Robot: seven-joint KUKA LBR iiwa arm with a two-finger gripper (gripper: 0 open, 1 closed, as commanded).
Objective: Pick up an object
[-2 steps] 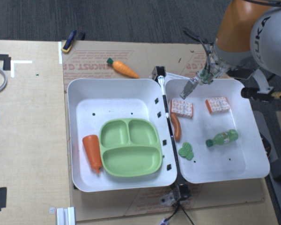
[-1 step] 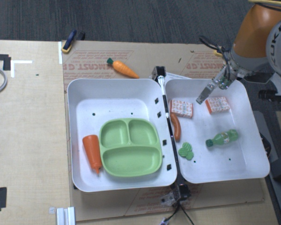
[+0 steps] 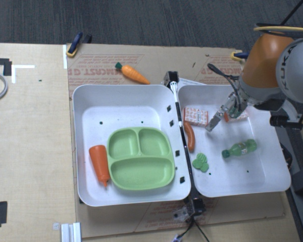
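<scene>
You cannot tell how the jaws stand: the gripper (image 3: 215, 121) hangs low in the upper middle of the right bin (image 3: 272, 183), blurred and slanted, with nothing visibly caught in it. Just to its left, nearly touching the tip, lies a small red-and-white packet (image 3: 196, 116), flat on the bin floor. Below that packet a brown sausage (image 3: 190, 136) rests lengthwise along the bin's left wall, and lower still sits a green leafy piece (image 3: 201, 162). To the lower right of the gripper, apart from it, a green bottle (image 3: 239, 149) lies on its side. Any of these will serve. The packet is nearest, but it looks thin, light and flat, so you would likely need to catch an edge and it may slide. The bottle looks rigid, smooth and round, likely to roll; take it across the middle of its body. The sausage is probably a light toy, best pinched across its width. Further left, the left bin (image 3: 86, 185) holds a green divided plate (image 3: 141, 160) with an orange carrot (image 3: 99, 164) beside it; another carrot (image 3: 133, 73) lies on the bench above.
</scene>
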